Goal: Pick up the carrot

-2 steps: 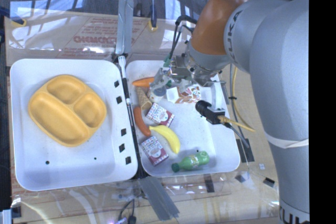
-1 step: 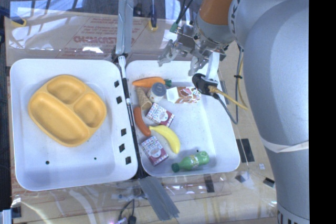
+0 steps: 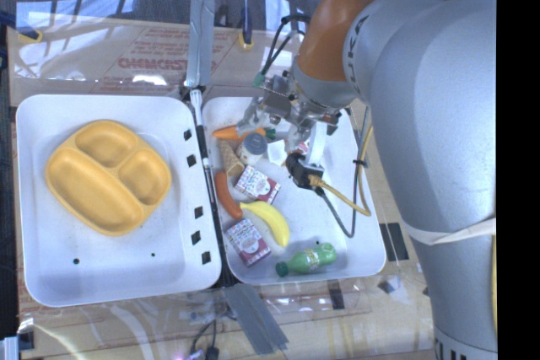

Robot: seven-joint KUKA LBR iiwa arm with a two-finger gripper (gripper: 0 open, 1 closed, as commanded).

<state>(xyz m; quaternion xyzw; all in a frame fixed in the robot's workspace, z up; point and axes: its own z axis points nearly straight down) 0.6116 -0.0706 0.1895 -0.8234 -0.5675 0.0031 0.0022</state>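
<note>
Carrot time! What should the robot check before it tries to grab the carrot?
1. Target found: small orange carrot lies at the far left corner of the right white bin: ok.
2. Not confused with the long orange sausage-shaped toy lower down along the left wall: ok.
3. Gripper near the carrot, low over the bin's far end: ok.
4. Fingers open wide enough: cannot tell.
5. Space around the carrot: bin wall and crowded small items sit close: not ok.
6. Yellow banana and green bottle lie away from the carrot: ok.
</note>
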